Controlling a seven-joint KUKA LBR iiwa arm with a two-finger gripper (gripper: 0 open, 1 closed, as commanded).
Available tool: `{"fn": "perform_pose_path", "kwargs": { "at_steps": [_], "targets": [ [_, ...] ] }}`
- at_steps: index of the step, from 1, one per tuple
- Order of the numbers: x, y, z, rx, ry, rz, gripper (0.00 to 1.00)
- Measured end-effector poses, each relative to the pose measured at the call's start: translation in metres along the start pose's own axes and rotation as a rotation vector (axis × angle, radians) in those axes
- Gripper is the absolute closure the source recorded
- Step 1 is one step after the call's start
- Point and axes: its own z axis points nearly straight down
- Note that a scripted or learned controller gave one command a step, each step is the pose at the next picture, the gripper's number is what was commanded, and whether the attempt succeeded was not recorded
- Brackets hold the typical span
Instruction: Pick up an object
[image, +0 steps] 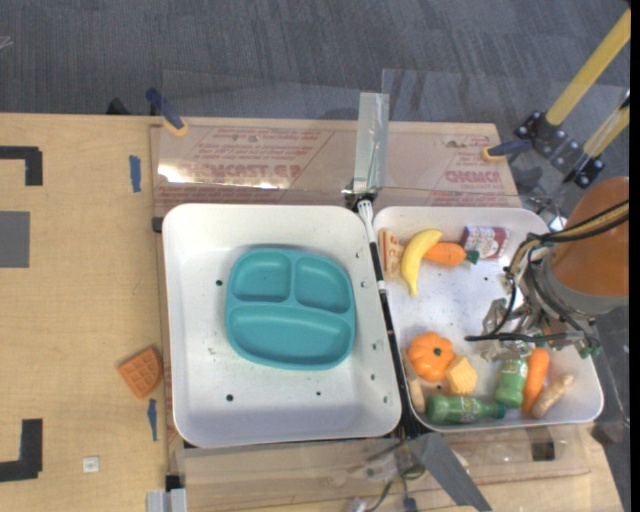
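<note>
Green bottle (463, 407) lying along the right bin's (455, 300) near edge, beside a pumpkin (431, 356) and cheese cube (462, 377). Gripper (520, 335) low by the right edge, over a carrot (536, 371); finger state cannot be told. Teal divided plate (291, 308) centred in the left bin (190, 300).

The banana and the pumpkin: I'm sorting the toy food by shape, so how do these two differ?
The banana is yellow, long and curved; the pumpkin is orange, round and squat with a green stem. The banana lies near the right bin's far edge, against an orange carrot; the pumpkin sits nearer the front, touching a yellow block. Both lie in the right bin, near its left wall.
</note>
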Motion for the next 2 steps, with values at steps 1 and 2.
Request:
{"fn": "perform_pose_path", "kwargs": {
  "at_steps": [1,2],
  "targets": [
    [-0.0237,-0.0602,0.0146,-0.004,0.014,0.034,1.00],
    [-0.0220,-0.0611,0.0146,-0.008,0.010,-0.429,1.00]
  ]
}}
